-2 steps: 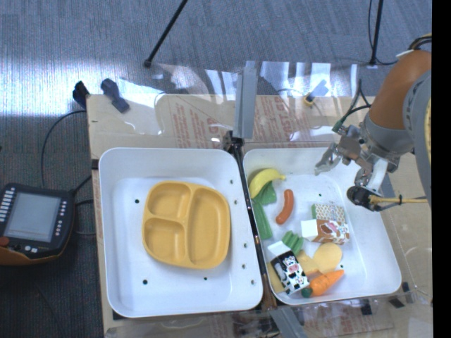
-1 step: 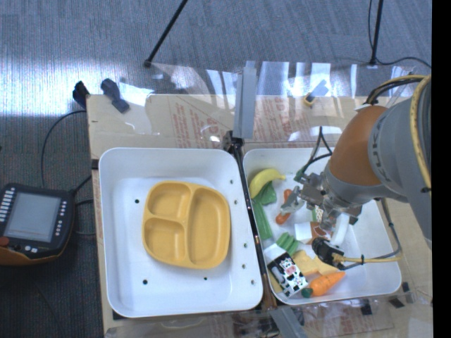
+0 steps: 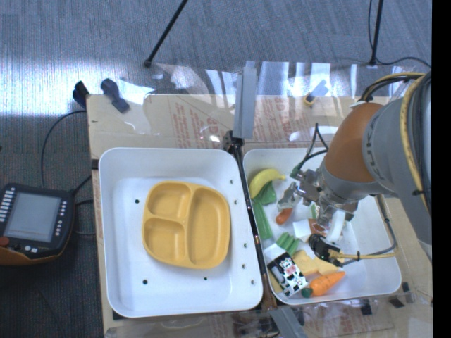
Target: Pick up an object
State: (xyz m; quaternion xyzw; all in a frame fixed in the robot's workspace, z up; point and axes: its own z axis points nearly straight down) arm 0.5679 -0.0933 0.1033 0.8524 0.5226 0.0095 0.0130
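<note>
Gripper low in cluttered bin (white), banana just beside

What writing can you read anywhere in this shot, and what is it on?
No text reads as words.
Red print on the brown board behind the bins: too blurred to read.
Black-and-white carton in the right bin: red mark, too small to read.
Handheld screen left of the bench: too small to read.

1 fixed overhead camera looks down aslant on the left bin and right bin.
</note>
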